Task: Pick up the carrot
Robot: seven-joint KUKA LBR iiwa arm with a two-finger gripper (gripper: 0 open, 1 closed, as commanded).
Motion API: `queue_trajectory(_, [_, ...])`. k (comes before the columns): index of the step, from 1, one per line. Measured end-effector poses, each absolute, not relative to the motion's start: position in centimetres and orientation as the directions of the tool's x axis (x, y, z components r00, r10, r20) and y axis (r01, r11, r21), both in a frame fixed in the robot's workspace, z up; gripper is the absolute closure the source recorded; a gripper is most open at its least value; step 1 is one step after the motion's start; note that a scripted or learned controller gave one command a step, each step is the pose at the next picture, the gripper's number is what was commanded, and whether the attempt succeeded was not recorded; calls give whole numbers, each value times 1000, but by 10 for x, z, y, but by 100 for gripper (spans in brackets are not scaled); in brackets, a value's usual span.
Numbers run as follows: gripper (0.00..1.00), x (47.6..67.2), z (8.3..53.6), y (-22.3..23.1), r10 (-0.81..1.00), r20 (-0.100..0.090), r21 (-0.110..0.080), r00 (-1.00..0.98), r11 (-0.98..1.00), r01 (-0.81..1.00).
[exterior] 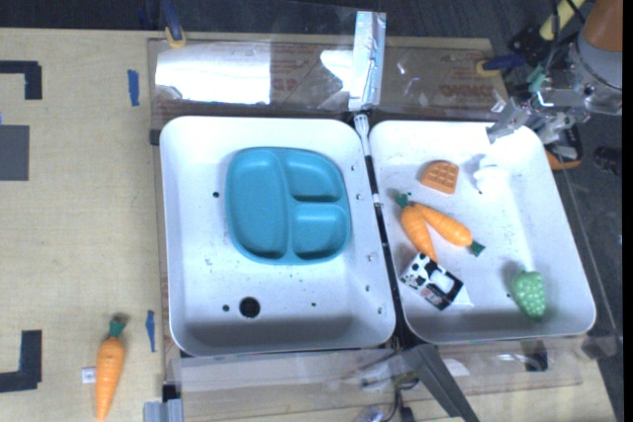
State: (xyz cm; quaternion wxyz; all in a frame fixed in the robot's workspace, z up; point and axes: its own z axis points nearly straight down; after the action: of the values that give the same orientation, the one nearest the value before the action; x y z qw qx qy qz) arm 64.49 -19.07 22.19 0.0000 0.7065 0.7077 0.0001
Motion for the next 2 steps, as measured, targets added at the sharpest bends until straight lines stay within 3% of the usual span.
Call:
queue_trajectory(1, [0, 610, 116, -135, 996, 2, -6, -85, 85, 996])
queue_trajectory(2, [0, 562, 88, -97, 987, -5, 8, -160, 160, 987])
